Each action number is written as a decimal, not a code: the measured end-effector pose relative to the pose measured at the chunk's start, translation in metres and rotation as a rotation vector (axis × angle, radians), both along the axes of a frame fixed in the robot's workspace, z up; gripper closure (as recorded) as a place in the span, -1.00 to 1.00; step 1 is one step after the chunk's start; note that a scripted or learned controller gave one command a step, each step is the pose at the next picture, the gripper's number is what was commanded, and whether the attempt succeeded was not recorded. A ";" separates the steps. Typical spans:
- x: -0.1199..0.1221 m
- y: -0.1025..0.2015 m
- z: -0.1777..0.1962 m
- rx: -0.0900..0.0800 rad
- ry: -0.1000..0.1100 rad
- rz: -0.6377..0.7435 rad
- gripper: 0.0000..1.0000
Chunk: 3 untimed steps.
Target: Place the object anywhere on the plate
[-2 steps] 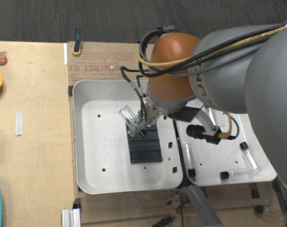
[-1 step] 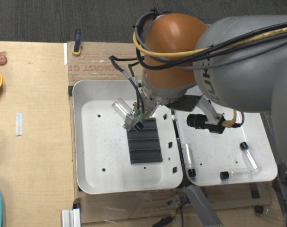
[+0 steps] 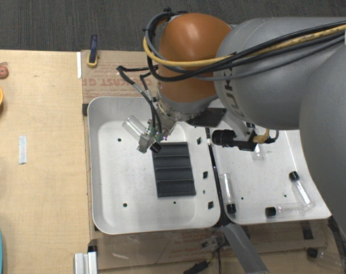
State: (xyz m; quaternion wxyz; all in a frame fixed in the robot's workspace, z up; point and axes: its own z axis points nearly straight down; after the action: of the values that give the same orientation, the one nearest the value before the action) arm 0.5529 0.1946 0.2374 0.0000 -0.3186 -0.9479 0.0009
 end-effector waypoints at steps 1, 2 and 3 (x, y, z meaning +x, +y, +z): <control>0.007 0.027 0.024 0.000 -0.001 0.039 1.00; -0.016 0.032 0.001 0.000 0.002 0.115 1.00; -0.016 0.032 0.002 0.000 0.001 0.115 -1.00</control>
State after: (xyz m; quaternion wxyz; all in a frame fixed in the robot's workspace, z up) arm 0.5372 0.2270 0.2389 0.0006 -0.2636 -0.9646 0.0012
